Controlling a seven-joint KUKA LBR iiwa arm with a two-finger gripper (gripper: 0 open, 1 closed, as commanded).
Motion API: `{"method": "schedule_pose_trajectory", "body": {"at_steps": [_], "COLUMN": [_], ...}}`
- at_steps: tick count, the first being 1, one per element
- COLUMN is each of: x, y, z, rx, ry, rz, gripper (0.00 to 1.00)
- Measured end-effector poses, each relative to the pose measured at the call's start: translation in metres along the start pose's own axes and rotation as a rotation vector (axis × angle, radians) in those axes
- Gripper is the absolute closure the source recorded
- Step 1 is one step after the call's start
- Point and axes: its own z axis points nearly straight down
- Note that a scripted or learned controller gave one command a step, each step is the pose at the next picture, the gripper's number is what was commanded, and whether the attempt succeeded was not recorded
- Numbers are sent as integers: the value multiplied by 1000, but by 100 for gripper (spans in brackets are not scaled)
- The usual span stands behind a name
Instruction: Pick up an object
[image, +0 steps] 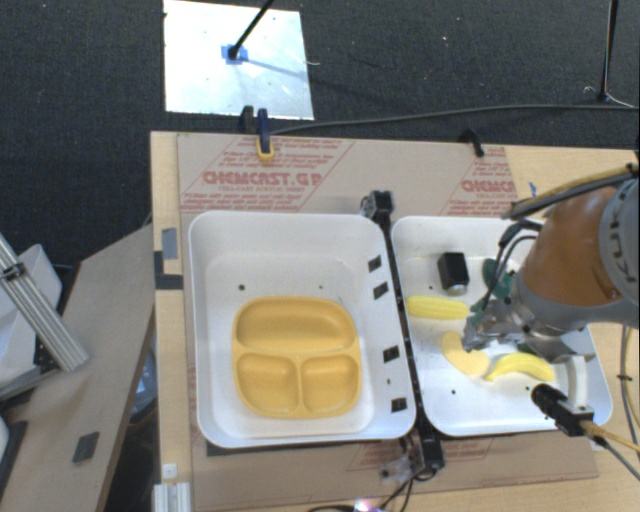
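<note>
Lying nearest in the right bin (590, 405), a yellow banana (520, 368) sits beside a flat yellow piece (460, 356). Just above them the gripper (480, 330) hangs low over that piece; whether its fingers are spread or closed cannot be told. Farther back lie a corn cob (436, 308) and a black block (453, 271). A yellow divided plate (296, 356) rests in the left bin (215, 250).
</note>
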Motion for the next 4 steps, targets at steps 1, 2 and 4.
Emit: {"method": "schedule_pose_trajectory", "body": {"at_steps": [1, 2, 4], "x": [-5, -5, 96], "y": [5, 7, 9], "z": [-45, -76, -67], "rx": [-4, -3, 0], "ry": [-1, -1, 2], "rz": [-2, -3, -8], "gripper": [100, 100, 100]}}
